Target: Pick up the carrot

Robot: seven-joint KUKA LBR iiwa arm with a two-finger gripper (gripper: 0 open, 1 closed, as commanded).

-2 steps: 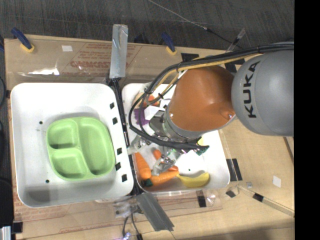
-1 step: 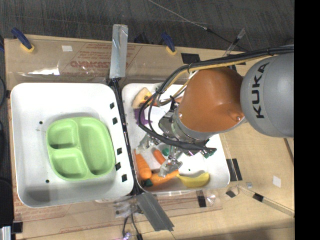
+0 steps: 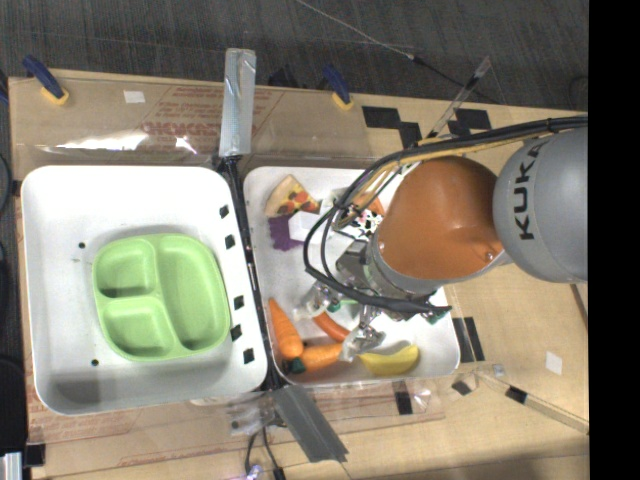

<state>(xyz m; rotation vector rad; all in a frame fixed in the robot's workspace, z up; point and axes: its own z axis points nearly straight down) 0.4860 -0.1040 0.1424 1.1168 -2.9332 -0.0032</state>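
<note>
An orange carrot (image 3: 284,330) lies along the left wall of the right bin (image 3: 440,340), near its front corner. A second orange piece (image 3: 320,356) lies crosswise at the carrot's lower end. My gripper (image 3: 344,320) is low in the bin, just right of the carrot, under the orange wrist band (image 3: 440,223). Its fingers (image 3: 365,340) stand apart, so it is open, with a small orange piece (image 3: 330,325) lying between them. The fingers do not touch the carrot. The arm hides the middle of the bin.
A yellow banana (image 3: 392,359) lies by the front wall, right of the gripper. A pizza slice (image 3: 291,197) and a purple piece (image 3: 280,232) sit at the back left. The left bin (image 3: 40,268) holds a green divided plate (image 3: 160,295). Black cables (image 3: 325,233) loop over the bin.
</note>
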